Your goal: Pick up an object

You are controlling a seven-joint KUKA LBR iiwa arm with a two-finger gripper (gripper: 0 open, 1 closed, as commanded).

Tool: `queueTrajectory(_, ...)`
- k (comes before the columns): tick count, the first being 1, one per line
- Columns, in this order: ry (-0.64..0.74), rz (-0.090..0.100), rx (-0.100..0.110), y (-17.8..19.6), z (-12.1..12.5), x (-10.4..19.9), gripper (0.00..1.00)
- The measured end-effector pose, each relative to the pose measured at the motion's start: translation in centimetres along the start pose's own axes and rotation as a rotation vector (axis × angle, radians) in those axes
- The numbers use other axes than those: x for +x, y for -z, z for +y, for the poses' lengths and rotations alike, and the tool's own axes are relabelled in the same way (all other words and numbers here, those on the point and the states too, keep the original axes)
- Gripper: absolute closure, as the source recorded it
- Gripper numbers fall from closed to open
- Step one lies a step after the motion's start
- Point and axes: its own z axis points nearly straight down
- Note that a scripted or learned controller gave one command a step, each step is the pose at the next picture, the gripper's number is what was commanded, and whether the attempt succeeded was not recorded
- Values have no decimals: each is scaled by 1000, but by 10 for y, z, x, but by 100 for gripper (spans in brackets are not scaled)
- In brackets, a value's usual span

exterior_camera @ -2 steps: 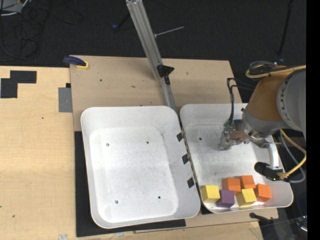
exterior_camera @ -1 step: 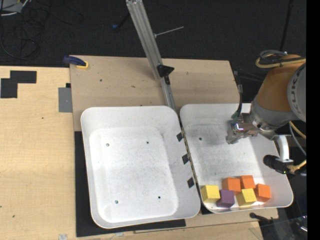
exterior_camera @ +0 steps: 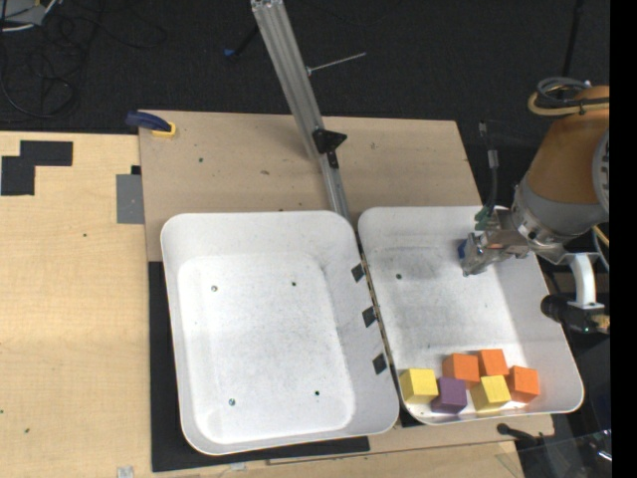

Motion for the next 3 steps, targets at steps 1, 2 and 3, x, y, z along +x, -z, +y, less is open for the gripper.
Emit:
queueTrajectory(1,10,0,-1,46,1,-1,100)
queueTrajectory(2,9,3,5,55,-14,47,100)
queueTrajectory(3,10,4,5,63,-30,99,100)
